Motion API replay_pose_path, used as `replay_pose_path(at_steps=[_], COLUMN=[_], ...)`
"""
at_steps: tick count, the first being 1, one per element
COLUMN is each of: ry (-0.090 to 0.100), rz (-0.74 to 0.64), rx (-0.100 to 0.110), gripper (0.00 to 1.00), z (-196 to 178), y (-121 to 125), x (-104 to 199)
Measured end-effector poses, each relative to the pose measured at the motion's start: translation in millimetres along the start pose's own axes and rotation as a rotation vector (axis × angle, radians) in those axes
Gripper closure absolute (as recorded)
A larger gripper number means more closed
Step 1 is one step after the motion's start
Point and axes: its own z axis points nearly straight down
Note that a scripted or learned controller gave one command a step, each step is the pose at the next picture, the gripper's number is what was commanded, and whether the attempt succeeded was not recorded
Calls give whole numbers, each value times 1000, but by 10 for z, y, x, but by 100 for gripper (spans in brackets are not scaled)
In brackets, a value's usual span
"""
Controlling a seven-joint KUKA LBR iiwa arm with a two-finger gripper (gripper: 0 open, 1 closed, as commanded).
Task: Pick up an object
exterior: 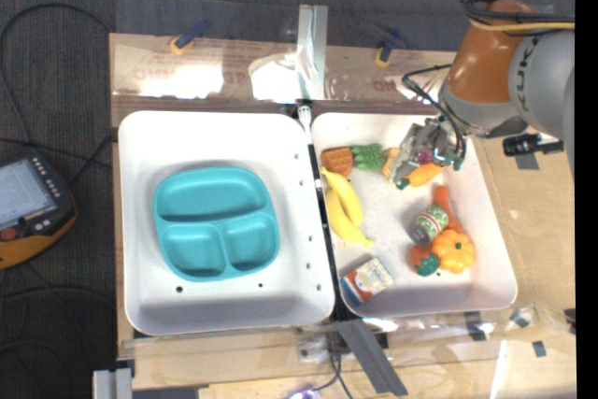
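My gripper is low over the far right part of the right bin. A small orange carrot with a green end lies right under its tip; touching or apart is unclear. Left of it lie a second carrot with green leaves and a yellow banana. Nearer the front sit a red chili, a small striped can, an orange pumpkin, a red-and-green fruit and a small carton.
The left bin holds a teal three-compartment plate. A raised divider separates the two bins. The grey arm with its orange band reaches in from the upper right. A handheld pendant lies off the bench at left.
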Motion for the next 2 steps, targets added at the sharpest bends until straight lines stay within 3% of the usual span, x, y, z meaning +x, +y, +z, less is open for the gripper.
replay_pose_path(at_steps=[1,2], ry=[-1,-36], rz=[0,102], rx=[1,-10], gripper=[0,0], z=[0,199], y=[-4,-61], x=[-2,195])
